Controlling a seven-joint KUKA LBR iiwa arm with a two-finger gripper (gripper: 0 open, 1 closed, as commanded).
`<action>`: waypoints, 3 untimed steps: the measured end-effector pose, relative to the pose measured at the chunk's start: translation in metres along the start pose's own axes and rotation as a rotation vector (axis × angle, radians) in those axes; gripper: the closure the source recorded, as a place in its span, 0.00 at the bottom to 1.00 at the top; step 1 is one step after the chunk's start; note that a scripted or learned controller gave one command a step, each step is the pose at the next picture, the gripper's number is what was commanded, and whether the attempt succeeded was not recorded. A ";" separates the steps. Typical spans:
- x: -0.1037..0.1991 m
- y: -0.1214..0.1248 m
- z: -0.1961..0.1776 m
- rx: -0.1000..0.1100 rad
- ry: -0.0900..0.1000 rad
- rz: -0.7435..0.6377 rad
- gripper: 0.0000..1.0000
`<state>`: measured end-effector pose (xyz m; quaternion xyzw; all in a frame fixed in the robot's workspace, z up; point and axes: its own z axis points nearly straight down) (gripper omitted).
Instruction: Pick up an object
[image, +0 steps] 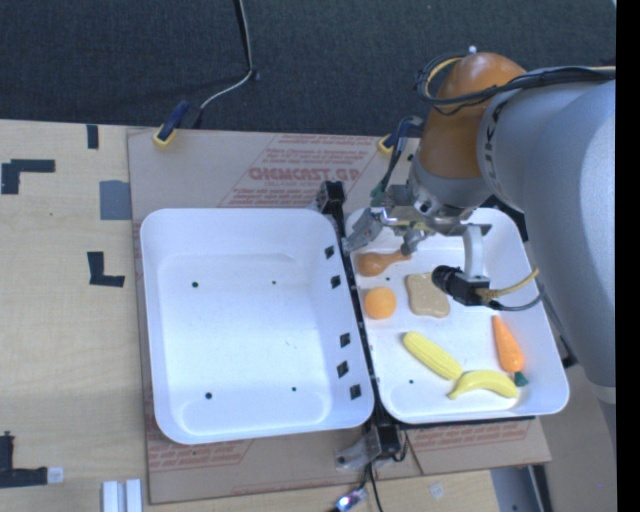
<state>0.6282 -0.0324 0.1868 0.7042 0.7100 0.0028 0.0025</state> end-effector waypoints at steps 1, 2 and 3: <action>-0.024 -0.062 0.003 0.014 -0.002 0.011 0.00; 0.009 -0.064 -0.024 0.008 0.001 0.004 0.00; -0.033 -0.016 0.006 0.010 -0.002 0.010 0.00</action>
